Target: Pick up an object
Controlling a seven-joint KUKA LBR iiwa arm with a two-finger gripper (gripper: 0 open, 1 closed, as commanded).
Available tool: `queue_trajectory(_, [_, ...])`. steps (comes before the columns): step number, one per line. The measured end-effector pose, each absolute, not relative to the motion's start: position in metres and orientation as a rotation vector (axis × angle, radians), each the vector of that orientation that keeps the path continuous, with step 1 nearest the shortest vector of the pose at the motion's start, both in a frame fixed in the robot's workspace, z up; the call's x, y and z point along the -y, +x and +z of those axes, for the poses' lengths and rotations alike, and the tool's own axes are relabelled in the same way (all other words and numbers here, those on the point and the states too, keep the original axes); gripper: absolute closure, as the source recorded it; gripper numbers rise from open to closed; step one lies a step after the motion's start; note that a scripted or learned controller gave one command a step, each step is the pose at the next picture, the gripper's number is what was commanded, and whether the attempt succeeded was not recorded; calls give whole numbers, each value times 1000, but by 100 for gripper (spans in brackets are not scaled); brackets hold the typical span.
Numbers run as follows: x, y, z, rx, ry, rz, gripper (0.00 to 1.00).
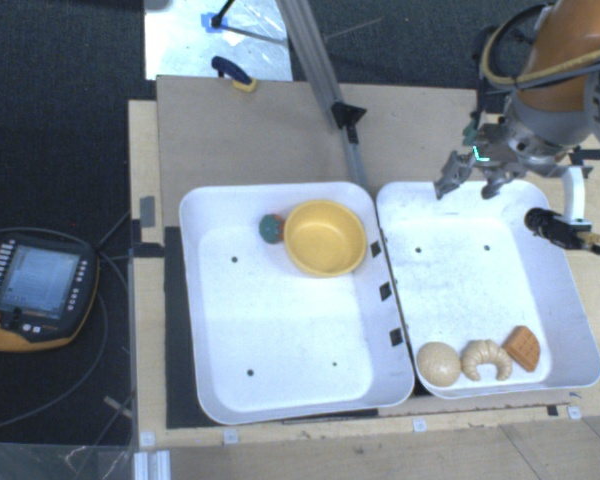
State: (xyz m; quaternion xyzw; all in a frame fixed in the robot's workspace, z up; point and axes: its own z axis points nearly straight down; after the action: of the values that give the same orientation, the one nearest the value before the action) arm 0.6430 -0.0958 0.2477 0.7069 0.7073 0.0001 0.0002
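Approach step. I see gripper [468,185] spread open, holding nothing, above right bin's [570,298] far rim. Bread roll [439,363], croissant [487,358], waffle [523,347] at near edge, well apart. Next: travel over, descend.

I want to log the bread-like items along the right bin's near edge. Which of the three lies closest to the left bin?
The round tan bun: it is leftmost in the row, by the right bin's inner corner. The croissant lies mid-row, the waffle-like orange piece farthest right.
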Motion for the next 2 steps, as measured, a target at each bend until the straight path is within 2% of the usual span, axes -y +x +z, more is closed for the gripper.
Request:
queue_trajectory(1, [96,643,248,-2222,2220,1,0])
queue_trajectory(2, [103,646,203,-2222,2223,-3,0])
